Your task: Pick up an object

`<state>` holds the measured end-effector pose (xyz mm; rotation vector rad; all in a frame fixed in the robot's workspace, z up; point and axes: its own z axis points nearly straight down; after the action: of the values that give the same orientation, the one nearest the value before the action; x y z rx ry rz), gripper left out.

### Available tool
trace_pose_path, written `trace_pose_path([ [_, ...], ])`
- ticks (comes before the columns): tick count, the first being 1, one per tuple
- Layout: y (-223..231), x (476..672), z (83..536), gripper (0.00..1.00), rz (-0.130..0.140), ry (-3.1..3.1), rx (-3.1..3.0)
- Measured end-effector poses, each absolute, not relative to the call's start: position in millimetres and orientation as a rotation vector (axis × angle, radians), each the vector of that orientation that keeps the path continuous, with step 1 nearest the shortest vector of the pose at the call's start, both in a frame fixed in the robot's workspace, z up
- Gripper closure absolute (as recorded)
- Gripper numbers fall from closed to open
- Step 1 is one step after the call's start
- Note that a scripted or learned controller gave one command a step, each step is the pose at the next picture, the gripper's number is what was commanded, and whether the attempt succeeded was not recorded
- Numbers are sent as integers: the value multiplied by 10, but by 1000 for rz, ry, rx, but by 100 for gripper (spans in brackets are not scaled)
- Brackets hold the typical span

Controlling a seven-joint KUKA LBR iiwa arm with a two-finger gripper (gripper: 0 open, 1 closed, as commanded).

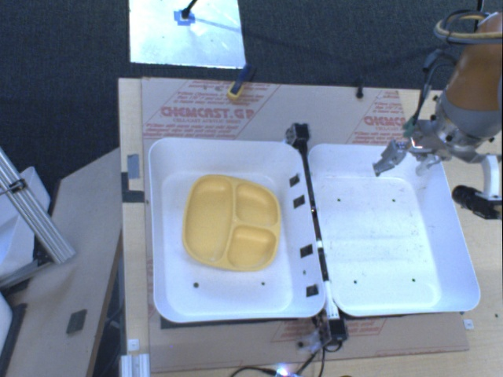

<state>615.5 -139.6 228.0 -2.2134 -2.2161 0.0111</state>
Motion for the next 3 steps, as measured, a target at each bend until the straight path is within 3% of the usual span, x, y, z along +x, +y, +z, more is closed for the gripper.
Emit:
trace_pose_path([
  [1,-1392,6179,2363,0,-2,-2226,-2219],
  [3,-1447,6299,1253,0,2,-2222,-2219],
])
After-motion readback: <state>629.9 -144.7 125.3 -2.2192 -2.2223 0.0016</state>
